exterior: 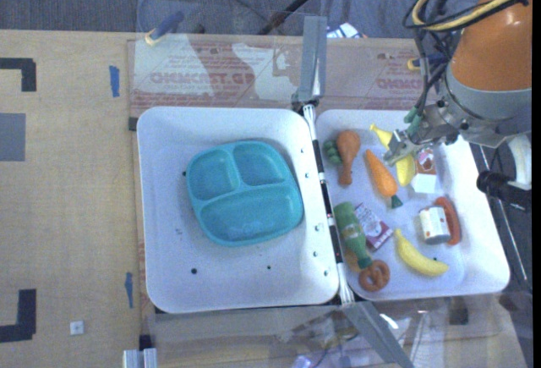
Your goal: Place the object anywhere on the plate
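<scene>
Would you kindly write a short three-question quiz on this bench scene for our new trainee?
1. True or false: the blue plate lies in the left bin.
2. What lies nearest the banana? A) drumstick B) white can C) green bottle
3. Fill in: the tool hovers over the ____ bin.

Key: 1 true; 2 B; 3 right. The carrot lies just below the tool, and nothing rests on the plate yet.
</scene>
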### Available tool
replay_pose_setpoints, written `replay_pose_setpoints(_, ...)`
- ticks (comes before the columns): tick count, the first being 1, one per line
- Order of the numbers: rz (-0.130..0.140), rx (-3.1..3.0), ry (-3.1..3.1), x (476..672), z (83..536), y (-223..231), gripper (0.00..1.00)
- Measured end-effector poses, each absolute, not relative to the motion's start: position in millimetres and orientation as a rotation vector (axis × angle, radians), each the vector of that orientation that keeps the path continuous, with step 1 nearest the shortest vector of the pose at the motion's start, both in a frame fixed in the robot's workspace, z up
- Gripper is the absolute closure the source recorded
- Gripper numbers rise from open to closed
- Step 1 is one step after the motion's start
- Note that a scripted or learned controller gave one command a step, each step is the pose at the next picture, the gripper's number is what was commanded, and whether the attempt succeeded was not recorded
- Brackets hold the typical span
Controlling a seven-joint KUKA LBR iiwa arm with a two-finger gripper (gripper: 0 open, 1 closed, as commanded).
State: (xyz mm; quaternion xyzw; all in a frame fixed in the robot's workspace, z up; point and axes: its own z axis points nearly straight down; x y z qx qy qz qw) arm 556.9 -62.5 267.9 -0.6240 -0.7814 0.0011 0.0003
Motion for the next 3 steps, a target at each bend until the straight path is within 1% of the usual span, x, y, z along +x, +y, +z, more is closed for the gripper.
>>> replay_pose_setpoints(1,0.004,-1.917,-2.485,581.5,184,37,1.00)
replay_pose_setpoints(2,0.003,-1.588,-2.705,531.6,186,36,1.00)
replay_pose_setpoints(3,-0.001,-1.291,-2.865,590.2,215,70,1.00)
